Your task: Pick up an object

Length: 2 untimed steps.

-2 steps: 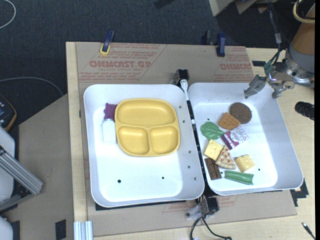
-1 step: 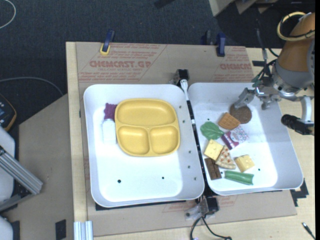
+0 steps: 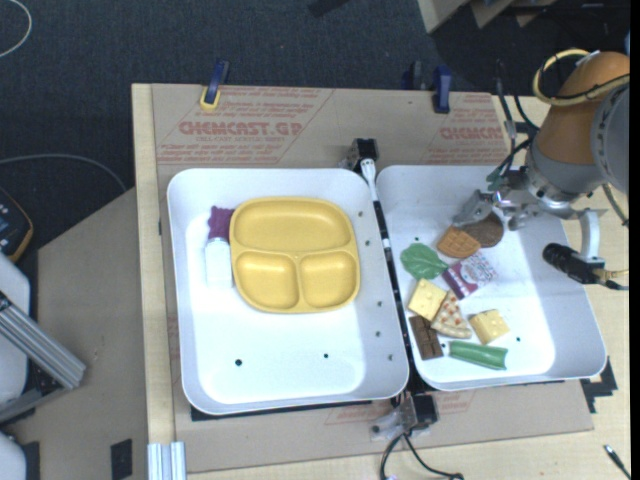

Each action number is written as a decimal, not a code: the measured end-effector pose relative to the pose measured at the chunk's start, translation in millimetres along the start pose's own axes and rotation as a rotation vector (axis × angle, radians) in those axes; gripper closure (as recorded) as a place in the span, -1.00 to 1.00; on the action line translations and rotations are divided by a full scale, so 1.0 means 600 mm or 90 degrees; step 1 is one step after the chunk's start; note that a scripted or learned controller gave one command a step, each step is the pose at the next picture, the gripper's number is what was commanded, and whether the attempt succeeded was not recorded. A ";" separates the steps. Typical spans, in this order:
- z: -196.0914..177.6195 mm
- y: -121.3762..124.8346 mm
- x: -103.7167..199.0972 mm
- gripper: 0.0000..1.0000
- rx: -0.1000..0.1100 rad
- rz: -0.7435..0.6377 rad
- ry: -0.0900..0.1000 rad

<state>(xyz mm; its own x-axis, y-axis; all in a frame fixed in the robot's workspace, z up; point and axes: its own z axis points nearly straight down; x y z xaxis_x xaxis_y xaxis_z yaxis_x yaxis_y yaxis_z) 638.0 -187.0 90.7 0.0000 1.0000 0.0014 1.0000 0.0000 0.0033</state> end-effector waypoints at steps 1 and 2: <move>-0.023 0.002 -0.002 1.00 -0.003 -0.001 -0.003; -0.121 0.008 -0.018 1.00 -0.003 0.000 -0.003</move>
<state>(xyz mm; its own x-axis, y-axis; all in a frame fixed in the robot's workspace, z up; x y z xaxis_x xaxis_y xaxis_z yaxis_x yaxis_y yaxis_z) 642.7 -197.6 163.0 -0.0004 1.0000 -0.0036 1.0000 0.0004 0.0084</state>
